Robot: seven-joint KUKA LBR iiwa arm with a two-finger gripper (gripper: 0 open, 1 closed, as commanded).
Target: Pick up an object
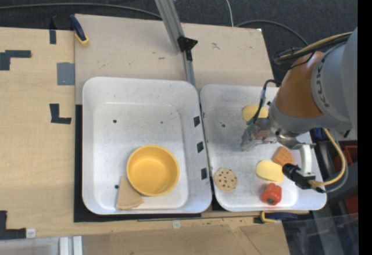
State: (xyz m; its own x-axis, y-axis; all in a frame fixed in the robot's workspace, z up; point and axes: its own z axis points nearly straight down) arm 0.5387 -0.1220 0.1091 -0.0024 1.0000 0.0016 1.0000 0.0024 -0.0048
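A tan bench (145,50) is seen bearing two white bins. The left bin (96,132) holds a yellow bowl (152,169) and a tan wedge (128,197). The gripper (251,142) is lowered into the right bin (224,108), near a yellow lemon-like piece (269,170), cookie (225,179) and red pepper (271,193); its finger state cannot be told.

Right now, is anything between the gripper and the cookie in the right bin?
Nothing visible. The gripper sits low in the right bin; the cookie lies nearer the front wall, with bare bin floor between them. The yellow piece and red piece lie off to the side.
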